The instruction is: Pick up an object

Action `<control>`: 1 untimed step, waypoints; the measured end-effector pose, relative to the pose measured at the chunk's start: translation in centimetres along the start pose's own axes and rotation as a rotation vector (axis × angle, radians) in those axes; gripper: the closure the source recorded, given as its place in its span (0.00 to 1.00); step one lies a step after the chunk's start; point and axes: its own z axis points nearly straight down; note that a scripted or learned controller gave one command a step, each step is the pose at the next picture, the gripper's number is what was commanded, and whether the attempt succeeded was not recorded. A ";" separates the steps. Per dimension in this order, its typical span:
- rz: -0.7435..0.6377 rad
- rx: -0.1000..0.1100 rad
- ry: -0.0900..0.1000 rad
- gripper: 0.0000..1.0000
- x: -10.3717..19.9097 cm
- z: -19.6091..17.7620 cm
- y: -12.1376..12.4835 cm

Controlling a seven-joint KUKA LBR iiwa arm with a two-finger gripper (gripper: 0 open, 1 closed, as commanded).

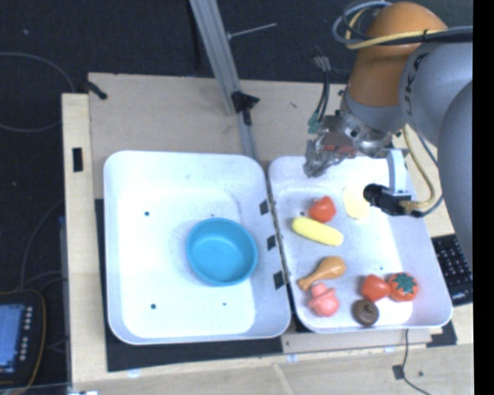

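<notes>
The right bin [412, 245] holds toy food: a red tomato-like piece [322, 210], a yellow banana-shaped piece [317, 231], a pale yellow disc [356, 203], a tan drumstick [322, 271], a pink piece [323, 302], a brown round piece [365, 312], a red piece [375, 287] and an orange-red piece with a green top [403, 286]. My gripper [318, 164] hangs over the far left corner of that bin, above and behind the red tomato-like piece. Nothing shows between its fingers.
The left bin [148, 188] holds a blue bowl [221, 251]. A grey metal pole [218, 52] slants down to the gap between the bins. A black cable connector [387, 197] hangs from the wrist over the right bin.
</notes>
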 end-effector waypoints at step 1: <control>0.001 0.003 0.000 1.00 3.7 0.5 -3.4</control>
